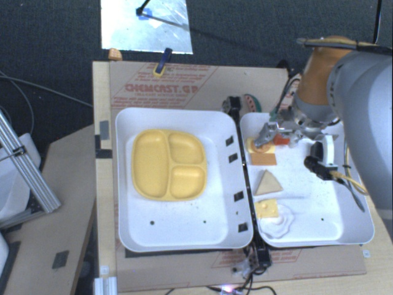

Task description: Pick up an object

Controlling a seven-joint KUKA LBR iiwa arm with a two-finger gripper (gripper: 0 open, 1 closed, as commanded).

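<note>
A grey aluminium rail (27, 165) slants along the far left, at nine o'clock, beside the tan workbench (67, 183). At eleven o'clock, a sheet of crinkled silver foil (146, 16) lies on the dark carpet, and just below it a small blue-and-yellow clip (163, 62) rests on the printed brown cardboard sheet (166, 85) under the bins.

The left shallow white plastic bin (141, 232) fills the centre of the view and carries a pale yellow three-compartment plastic plate (168, 164), set toward its nine o'clock side.

Across the black hinge strip, the right shallow white plastic bin (319, 226) holds the loose pieces. An orange square slice of toy cheese (264, 158) lies at that bin's eleven o'clock, partly over a small yellow round piece (252, 145). Toward the bin's eight o'clock sits a tan triangular wedge (268, 182), and at seven o'clock a yellow holed slab of toy cheese (267, 209) touches a white crumpled lump (280, 225).

The metal two-finger gripper (265, 136) hangs low over the bin's eleven o'clock corner, its tip just above the orange slice, with a small red-orange block (282, 140) just beside it at three o'clock. Whether its fingers are parted or closed cannot be told. Behind it, at two o'clock, rises the grey arm with an orange band (319, 72).
</note>
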